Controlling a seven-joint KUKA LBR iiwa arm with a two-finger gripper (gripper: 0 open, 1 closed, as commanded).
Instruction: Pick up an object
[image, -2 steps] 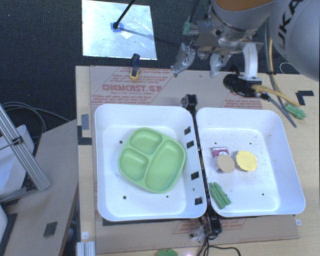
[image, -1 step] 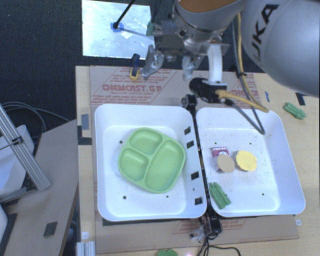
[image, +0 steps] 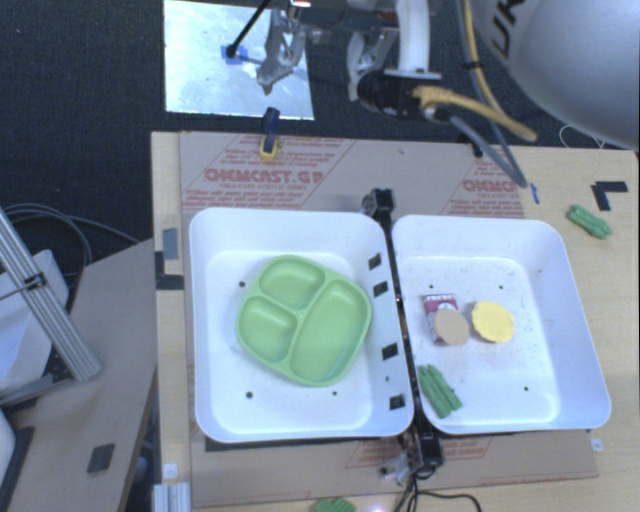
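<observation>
The right bin (image: 560, 300) holds a tan round disc (image: 452, 327) with a small red and white packet (image: 438, 302) just behind it. A yellow round piece (image: 492, 322) lies to their right, and a green ridged piece (image: 438, 390) sits near the front left corner. The left bin (image: 215, 250) holds a light green divided plate (image: 305, 320). My gripper (image: 272, 72) hangs high at the top of the view, beyond the far edge of the bench and over a silvery sheet (image: 210, 60), well away from both bins. I see nothing held in it.
A green toy (image: 589, 221) lies on the bench to the right of the right bin. A yellow and blue clamp (image: 269, 135) stands at the bench's far edge. Another green item (image: 335, 505) peeks in at the bottom. Yellow cables (image: 470, 105) trail from the arm.
</observation>
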